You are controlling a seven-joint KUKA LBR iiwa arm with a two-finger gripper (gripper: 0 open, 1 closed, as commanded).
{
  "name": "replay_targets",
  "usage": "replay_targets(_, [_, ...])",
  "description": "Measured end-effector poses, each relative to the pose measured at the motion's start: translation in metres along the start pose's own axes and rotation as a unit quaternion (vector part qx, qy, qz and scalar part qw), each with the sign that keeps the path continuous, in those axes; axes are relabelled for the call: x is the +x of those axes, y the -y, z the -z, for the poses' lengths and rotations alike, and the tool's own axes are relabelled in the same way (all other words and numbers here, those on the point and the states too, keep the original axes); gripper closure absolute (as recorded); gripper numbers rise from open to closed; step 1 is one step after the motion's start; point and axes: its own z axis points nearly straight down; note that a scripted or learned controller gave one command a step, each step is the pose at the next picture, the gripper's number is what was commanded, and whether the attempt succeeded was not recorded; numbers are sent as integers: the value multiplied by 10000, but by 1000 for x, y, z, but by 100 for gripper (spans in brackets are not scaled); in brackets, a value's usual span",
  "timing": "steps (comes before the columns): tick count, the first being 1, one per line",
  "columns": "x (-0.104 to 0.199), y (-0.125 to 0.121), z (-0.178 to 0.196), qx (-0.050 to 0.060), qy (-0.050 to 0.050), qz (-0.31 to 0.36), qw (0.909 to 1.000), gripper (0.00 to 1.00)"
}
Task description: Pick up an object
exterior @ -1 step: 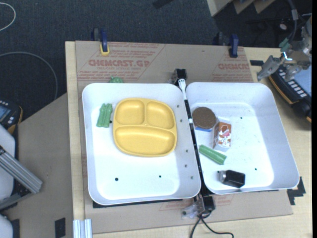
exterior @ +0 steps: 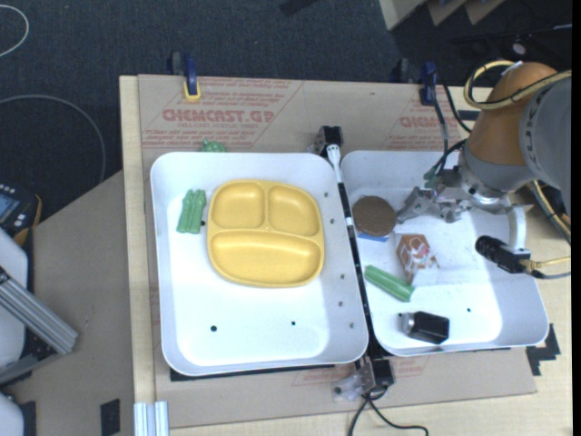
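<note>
My gripper (exterior: 429, 209) hangs over the back of the right bin (exterior: 508, 321), open, with nothing between its fingers. Just left of it lies a brown round disc (exterior: 373, 213) resting on a small blue piece (exterior: 370, 234). A red-and-white wrapped object (exterior: 415, 252) sits a little in front of the gripper. Nearer the front are a green stick (exterior: 389, 284) and a black block (exterior: 425, 326).
The left bin (exterior: 182, 325) holds a yellow divided plate (exterior: 266, 232) and a green ridged piece (exterior: 192, 212) at its left. The grey arm (exterior: 522, 134) with its orange band fills the back right. A black cable fitting (exterior: 499, 252) hangs over the right bin's right side.
</note>
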Motion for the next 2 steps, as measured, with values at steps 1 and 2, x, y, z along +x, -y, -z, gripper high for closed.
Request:
replay_targets(1, [28, 55, 6, -7, 7, -15, 10000, 0])
replay_targets(2, [43, 124, 6, -3, 8, -22, 10000, 0])
